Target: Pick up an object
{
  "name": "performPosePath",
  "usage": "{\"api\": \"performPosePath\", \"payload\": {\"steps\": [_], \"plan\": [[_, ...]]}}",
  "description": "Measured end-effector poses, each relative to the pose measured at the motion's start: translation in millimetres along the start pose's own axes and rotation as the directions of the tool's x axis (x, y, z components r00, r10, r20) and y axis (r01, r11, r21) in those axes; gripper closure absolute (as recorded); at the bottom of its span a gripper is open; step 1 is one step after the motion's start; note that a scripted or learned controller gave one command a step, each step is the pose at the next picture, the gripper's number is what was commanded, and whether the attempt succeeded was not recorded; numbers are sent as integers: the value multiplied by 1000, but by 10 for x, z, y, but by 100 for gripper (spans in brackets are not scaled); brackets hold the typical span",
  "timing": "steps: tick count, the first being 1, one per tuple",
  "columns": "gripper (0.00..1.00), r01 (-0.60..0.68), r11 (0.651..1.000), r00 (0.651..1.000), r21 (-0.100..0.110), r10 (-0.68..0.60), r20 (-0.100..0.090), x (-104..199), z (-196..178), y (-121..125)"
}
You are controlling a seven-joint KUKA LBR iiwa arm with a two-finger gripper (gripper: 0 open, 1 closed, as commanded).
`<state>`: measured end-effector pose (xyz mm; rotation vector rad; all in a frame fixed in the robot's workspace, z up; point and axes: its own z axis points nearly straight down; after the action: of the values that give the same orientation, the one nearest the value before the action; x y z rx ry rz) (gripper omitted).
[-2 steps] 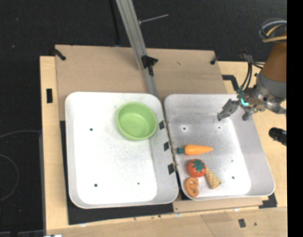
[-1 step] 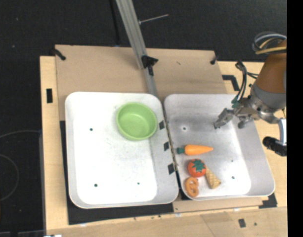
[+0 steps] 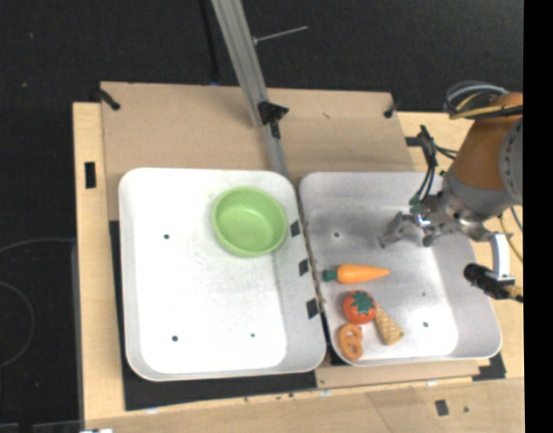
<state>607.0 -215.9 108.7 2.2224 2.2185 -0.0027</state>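
Bins sit side by side on the tan surface (image 3: pixel 91 242), seen from above at a slant. The left bin (image 3: pixel 168 332) holds a green bowl (image 3: pixel 250 222) near its upper right corner. The right bin (image 3: pixel 438 332) holds four toy foods grouped along its lower left: a carrot (image 3: pixel 359 274) lying on its side with its green end toward the bin's left wall, a tomato (image 3: pixel 359 308) just below it, a small round orange piece (image 3: pixel 350 339) at the bin's lower edge, and a tan pastry-like piece (image 3: pixel 389 327) just right of the tomato. The arm (image 3: pixel 485 165), grey with an orange band, reaches in from the right, its end effector (image 3: pixel 410 229) low over the upper middle of the right bin. Its fingers look spread, with nothing between them. The carrot, the nearest toy, lies below and slightly left of the end effector, apart from it; the other three lie farther down the bin.
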Motion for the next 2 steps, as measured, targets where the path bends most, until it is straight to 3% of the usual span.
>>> {"api": "performPosePath", "payload": {"steps": [1, 2], "plan": [[100, 0, 1000, 1000, -4, 0, 1, -9, -113, 8], [100, 5, 1000, 1000, -6, -5, -1, 40, -583, -20]]}}
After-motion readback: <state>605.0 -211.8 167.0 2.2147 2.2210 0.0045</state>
